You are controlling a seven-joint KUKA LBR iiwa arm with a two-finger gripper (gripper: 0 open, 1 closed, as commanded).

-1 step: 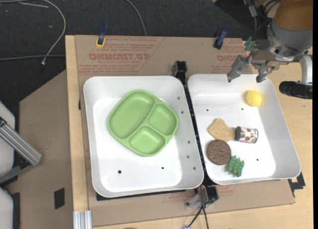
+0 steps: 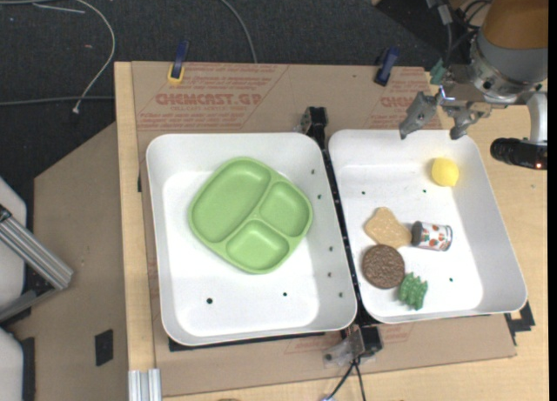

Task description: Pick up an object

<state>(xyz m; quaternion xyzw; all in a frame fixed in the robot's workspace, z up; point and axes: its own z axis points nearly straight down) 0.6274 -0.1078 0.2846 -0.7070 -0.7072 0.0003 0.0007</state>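
My gripper hangs open above the far edge of the right bin, its two fingers spread wide with nothing between them. Below it in that bin lies a yellow lemon-like ball. Nearer the front sit a tan cracker-shaped piece, a small can lying on its side, a round brown cookie and a small green toy. The lemon is the closest thing to the gripper, a little to the right and nearer the front.
The left bin holds a green divided plate. A black divider clip sits between the bins at the far edge. Blue clamps hold the cardboard base.
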